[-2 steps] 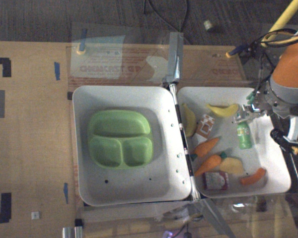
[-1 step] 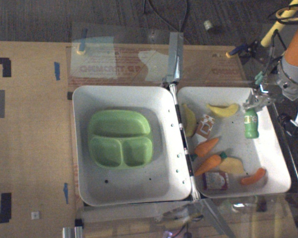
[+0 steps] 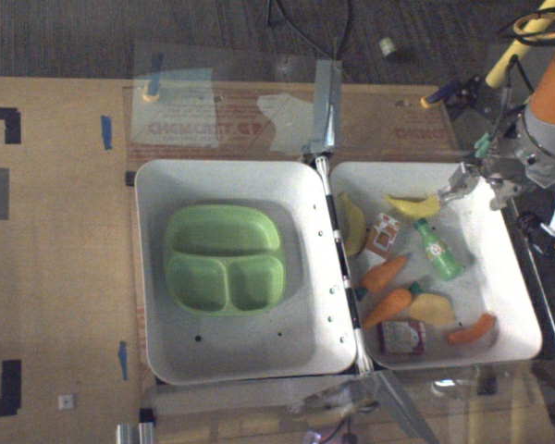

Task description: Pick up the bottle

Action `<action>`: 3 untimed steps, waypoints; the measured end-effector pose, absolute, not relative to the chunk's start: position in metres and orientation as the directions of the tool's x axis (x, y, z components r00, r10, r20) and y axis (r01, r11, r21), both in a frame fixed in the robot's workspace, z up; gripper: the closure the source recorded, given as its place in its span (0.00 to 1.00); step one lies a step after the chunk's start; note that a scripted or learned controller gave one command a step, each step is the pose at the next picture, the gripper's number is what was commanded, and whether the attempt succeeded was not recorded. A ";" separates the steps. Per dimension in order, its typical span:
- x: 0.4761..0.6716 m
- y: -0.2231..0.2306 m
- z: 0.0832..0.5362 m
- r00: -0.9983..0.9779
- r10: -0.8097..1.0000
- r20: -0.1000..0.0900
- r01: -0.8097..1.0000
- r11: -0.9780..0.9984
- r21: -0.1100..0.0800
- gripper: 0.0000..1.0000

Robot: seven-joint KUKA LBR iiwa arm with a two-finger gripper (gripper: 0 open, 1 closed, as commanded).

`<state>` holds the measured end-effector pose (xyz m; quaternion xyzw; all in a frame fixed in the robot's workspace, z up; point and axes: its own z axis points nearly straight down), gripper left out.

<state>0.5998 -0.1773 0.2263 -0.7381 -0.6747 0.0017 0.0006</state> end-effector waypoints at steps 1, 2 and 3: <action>0.584 -0.166 0.096 0.162 0.987 0.000 0.987 -0.162 -0.005 0.00; 0.584 -0.167 0.102 0.163 0.987 0.001 0.987 -0.163 -0.009 1.00; 0.566 -0.120 0.235 0.172 0.985 -0.001 0.985 -0.172 0.001 1.00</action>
